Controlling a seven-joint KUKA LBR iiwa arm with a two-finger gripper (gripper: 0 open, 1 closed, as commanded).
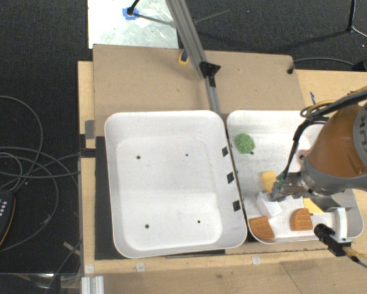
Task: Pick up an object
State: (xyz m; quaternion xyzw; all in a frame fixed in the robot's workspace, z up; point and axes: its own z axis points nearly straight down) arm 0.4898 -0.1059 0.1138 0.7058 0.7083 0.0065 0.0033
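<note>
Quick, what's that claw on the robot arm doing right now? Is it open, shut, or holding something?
Gripper: low in the right white bin, beside the yellow block and white piece; open or shut cannot be told.

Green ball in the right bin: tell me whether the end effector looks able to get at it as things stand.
Probably yes. The green ball lies alone near the right bin's far-left corner, with bare floor around it. The end effector sits lower, over the yellow piece.
</note>
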